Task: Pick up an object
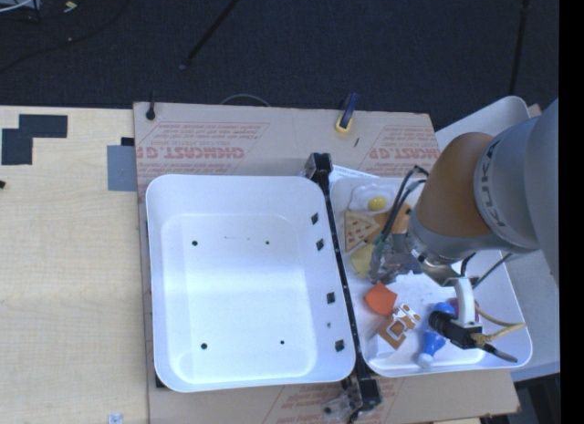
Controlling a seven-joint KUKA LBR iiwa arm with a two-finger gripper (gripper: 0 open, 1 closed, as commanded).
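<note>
- Camera view puts the gripper (387, 263) low over the right bin (497, 311), near that bin's middle and a little toward its left wall; the wrist hides its tip from up here, so I cannot tell whether it is open or closed, and nothing can be seen held in it.
- Just left of the gripper, touching or nearly so, lies a yellow object (359, 258), partly covered by the metal.
- An orange block (381, 299) sits just below the gripper, apart from it, on the bin floor.
- Above the yellow object is a tan waffle-patterned piece (357, 227), lying flat against the left wall.
- Further toward the far corner rests a white piece with a yellow centre (374, 201), rather like a toy fried egg.
- Toward the near edge, a small brown-and-white square piece (399, 329) lies beside the orange block.
- A blue object (429, 346) lies by the near rim, to the right of that square piece.
- The arm (525, 180) comes in from the right, and its orange band (456, 196) hangs over the right bin's far half.
- The left bin (237, 272) sits side by side with the right one, their rims touching.
- Both bins stand on a cardboard sheet (201, 144) with red print, which lies on the pale wooden bench (64, 276).
- A blue-and-yellow clamp (347, 114) grips the cardboard's far edge.
</note>
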